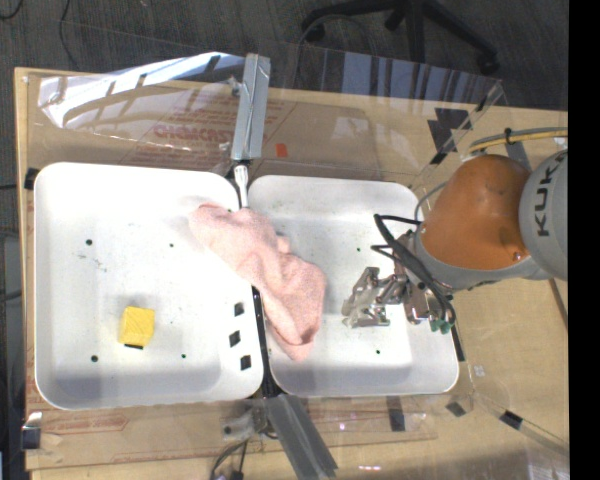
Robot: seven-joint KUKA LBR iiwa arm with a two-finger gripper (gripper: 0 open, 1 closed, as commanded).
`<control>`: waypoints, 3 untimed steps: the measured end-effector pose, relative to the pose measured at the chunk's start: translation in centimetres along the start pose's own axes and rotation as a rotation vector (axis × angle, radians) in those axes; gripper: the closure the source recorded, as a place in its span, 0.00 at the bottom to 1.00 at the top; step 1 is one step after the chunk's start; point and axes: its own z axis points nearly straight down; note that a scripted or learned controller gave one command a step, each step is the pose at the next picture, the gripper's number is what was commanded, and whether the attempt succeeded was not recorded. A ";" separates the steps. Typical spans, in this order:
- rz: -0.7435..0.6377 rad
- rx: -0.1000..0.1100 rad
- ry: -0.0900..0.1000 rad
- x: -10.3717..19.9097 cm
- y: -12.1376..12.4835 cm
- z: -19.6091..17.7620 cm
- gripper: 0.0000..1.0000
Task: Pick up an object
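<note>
A pink cloth (pixel 265 273) lies draped over the divider between the two bins, most of it in the right bin (pixel 330 198). A small yellow block (pixel 137 326) sits in the lower part of the left bin (pixel 90 198). My gripper (pixel 365 306) hangs low over the right bin's floor, to the right of the cloth and apart from it. Its fingers look spread with nothing between them. The orange band of the arm (pixel 475 216) rises behind it at the right.
A metal post (pixel 248 118) stands behind the divider at the back. Clear plastic sheeting (pixel 140 83) lies across the bench behind the bins. Black cables (pixel 400 253) run from the wrist over the right bin.
</note>
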 end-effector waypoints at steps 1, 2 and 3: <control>0.236 0.002 -0.009 -5.0 0.3 2.4 1.00; 0.229 0.002 -0.005 -10.1 0.5 -10.3 1.00; -0.475 -0.001 0.000 -10.1 0.7 -0.2 1.00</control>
